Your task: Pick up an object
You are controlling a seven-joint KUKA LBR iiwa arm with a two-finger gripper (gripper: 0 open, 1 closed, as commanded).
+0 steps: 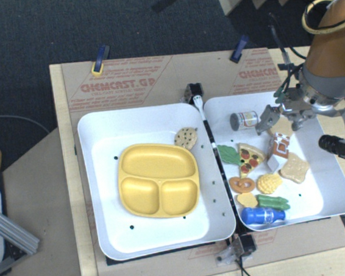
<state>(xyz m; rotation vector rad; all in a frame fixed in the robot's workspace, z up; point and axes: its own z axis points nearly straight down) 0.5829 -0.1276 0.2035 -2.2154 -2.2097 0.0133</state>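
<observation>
Toy foods (258,180) crowd the right bin (332,200), so the gripper (282,116) hovers open-fingered and empty above the small can (244,119), beside the toy house (280,144).

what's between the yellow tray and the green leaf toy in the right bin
In the camera view, the bins' two adjoining white rims lie between the yellow tray and the green leaf toy.
</observation>
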